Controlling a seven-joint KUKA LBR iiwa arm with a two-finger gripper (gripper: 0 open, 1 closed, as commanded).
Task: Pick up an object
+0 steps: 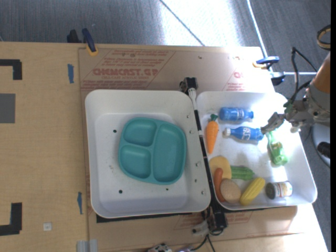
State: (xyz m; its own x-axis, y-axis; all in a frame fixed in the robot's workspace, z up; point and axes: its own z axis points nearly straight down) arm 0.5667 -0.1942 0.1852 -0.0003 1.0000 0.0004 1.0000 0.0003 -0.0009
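Green bottle [276,152] lies nearest our jaws [281,121] (clenched or released, we cannot tell), poised over the right bin [307,164] for a reach

Divided plate [153,150] in left bin [100,109]; bottles [235,114], carrot [211,134], can [279,189] in right bin [304,167].

Looks like a robotics lab: cardboard-topped counter [42,140] with blue clamps [266,62], tape markers, cabling [302,59], two white bins [100,156] on grey carpet [157,14].
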